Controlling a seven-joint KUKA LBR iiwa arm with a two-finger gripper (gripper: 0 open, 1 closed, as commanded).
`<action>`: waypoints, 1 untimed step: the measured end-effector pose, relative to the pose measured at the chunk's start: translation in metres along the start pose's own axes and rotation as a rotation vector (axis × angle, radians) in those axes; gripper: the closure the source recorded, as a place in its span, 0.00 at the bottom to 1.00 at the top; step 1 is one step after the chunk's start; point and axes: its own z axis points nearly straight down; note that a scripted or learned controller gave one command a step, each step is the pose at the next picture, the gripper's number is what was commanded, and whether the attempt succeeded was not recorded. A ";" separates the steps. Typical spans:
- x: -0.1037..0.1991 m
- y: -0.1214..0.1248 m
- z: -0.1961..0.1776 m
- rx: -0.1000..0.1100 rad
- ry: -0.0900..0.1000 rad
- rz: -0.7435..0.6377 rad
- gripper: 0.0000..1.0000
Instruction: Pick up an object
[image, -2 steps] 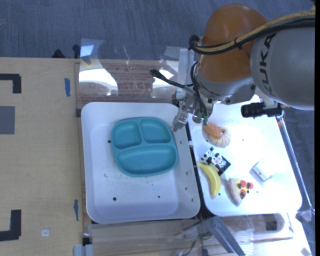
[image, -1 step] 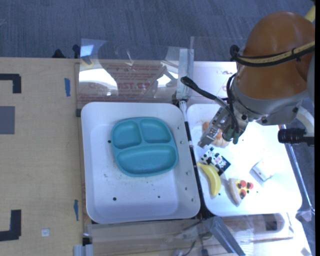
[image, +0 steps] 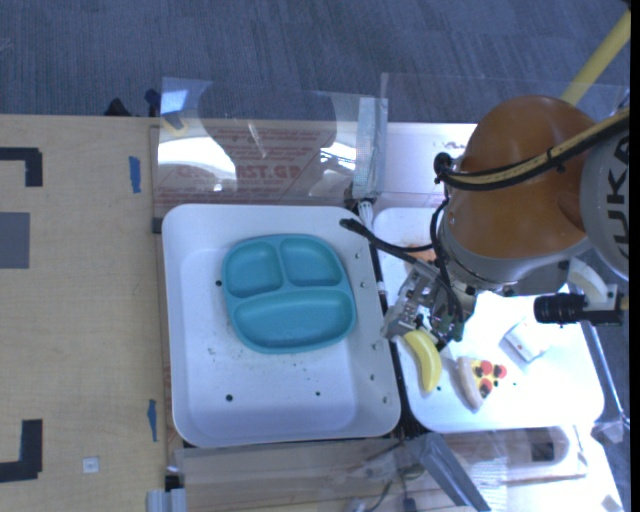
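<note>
Here the gripper (image: 420, 318) hangs just above the banana (image: 425, 359), at its 12 o'clock. Whether it's wide or narrow, I can't tell. It might push the banana against the bin (image: 560, 400) wall and miss.

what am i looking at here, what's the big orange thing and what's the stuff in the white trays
One camera looks down at a slant on a bench. The big orange and grey shape is a robot arm reaching in from the right; its tool hangs over the right bin, just above a yellow banana. Beside the banana lie a small pizza-slice toy and a white block. The left bin holds a blue divided plate. I can't see anything gripped yet.
</note>
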 end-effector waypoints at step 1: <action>-0.014 -0.024 -0.003 -0.002 -0.004 -0.258 1.00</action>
